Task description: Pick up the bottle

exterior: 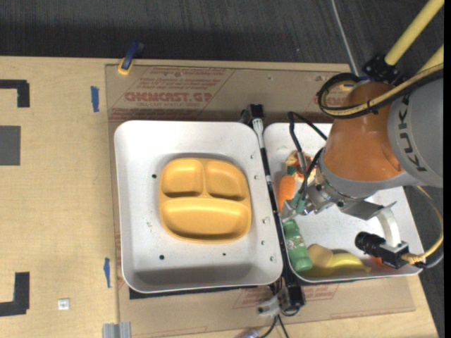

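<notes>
The bottle [297,247] is green with a pale label. It lies on its side along the left wall of the right bin [405,272], near the front corner. My gripper [306,200] reaches down into the right bin under the orange wrist band. It sits just behind the bottle's far end, close to the bin's left wall. The wrist covers most of the gripper from above.
A yellow banana-like thing [337,261] lies beside the bottle at the front of the right bin. An orange object [287,188] sits by the gripper near the left wall. The left bin [134,189] holds a yellow divided plate [205,198].
</notes>
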